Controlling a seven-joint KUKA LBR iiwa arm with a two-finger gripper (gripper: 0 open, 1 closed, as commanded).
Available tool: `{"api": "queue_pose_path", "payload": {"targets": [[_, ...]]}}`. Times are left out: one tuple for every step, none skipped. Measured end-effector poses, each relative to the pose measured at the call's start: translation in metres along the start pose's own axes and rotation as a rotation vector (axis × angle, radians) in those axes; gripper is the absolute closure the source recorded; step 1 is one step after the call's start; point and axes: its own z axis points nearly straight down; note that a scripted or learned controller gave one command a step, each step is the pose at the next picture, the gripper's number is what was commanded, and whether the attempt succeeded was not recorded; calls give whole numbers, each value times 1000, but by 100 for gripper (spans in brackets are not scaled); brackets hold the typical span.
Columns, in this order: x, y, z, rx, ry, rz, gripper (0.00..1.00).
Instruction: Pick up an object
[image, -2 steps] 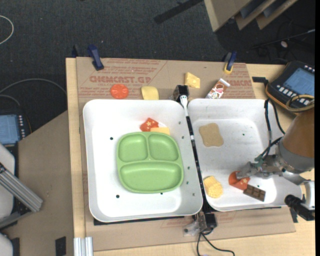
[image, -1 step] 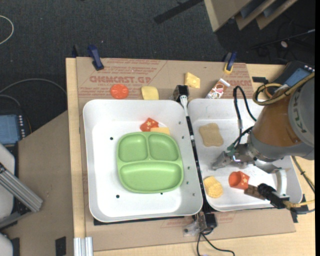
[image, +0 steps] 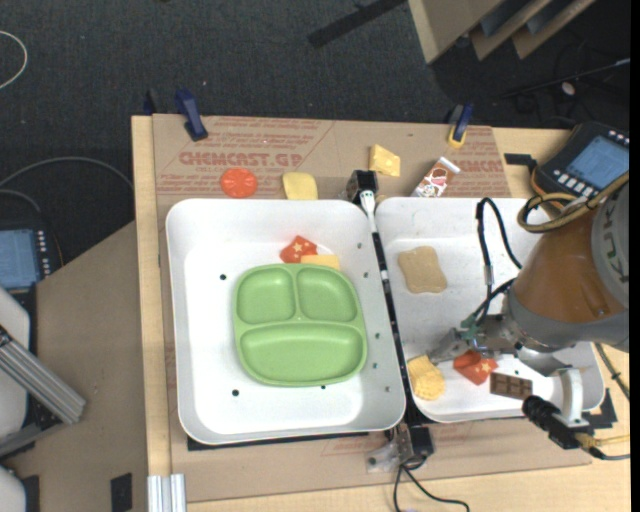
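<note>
the claw (image: 470, 345) hangs low in the right bin (image: 455, 215), just above a red toy (image: 474, 368); whether it is open or closed, i cannot tell. best to drop straight over the toy, clear of the yellow piece (image: 426, 379) and chocolate bar (image: 510, 386). a tan slice (image: 422, 270) lies farther back. the left bin (image: 200, 300) holds a green divided plate (image: 298, 324).
</note>
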Motion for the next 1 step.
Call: {"api": "queue_pose_path", "payload": {"targets": [[17, 41, 0, -9, -4, -4, 0]]}}
